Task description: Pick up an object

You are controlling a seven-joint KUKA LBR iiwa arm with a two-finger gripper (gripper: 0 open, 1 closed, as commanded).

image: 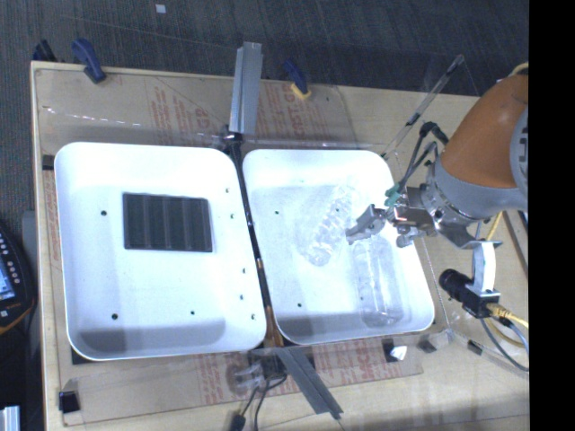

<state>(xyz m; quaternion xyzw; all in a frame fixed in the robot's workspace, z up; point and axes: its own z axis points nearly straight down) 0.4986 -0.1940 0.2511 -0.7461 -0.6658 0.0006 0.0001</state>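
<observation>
The left bin [148, 250] is sitting on the bench [54, 106] with a dark ribbed rectangular panel [168, 222] lying flat in its upper middle, its long side running left to right. A metal bar [244, 88] is standing up at the far edge between the two bins, and blue clamps [90, 61] are gripping the bench's far edge.

The right bin [278, 294] is touching the left one along a dark seam. Two clear plastic things are lying in it, both hard to make out against the white floor. A crumpled clear wrapper or container [322, 227] is resting near the bin's middle, its long axis slanting from lower left to upper right. Just to its right, a clear plastic bottle [377, 281] is lying with its long axis running nearly from the far side to the near side; which end is the neck cannot be told.

The tool [368, 224] is reaching in over the right bin's right rim, pointing leftward, its tip hovering between the crumpled wrapper and the upper end of the bottle. Whether it is touching either cannot be told, and nothing is visibly caught in it. Whether it is released or clenched cannot be told from this angle.

The arm [481, 142], with its orange band, is leaning in from the right, with cables [422, 142] trailing beside it.
</observation>
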